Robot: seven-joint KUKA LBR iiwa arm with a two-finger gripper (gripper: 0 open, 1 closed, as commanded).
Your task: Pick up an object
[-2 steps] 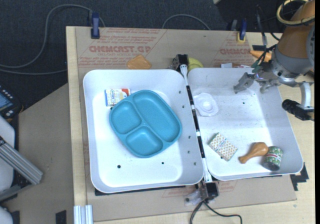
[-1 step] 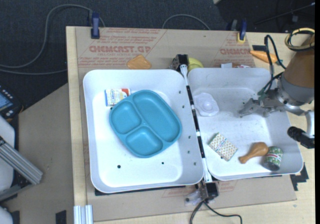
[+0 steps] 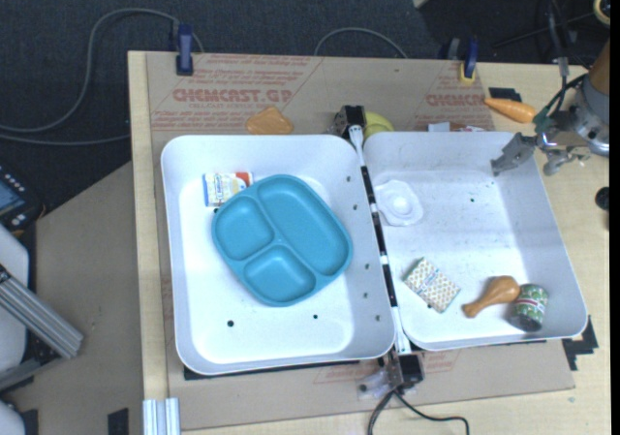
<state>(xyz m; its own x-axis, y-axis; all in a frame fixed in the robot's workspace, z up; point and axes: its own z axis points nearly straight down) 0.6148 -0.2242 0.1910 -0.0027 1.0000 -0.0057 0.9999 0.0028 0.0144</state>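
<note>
poised at the far right edge of the right bin point(image 3: 542, 220), hand point(image 3: 528, 154) up off the floor with nothing visibly gripped; how far the fingers are parted cannot be told. scattered below as candidates: a brown drumstick toy point(image 3: 491, 295) touching a small green can point(image 3: 530, 305) in the near corner, a patterned packet point(image 3: 431, 284) beside them. blue divided plate point(image 3: 280, 238) in the left bin point(image 3: 194, 307), likely too broad to grip.
</note>
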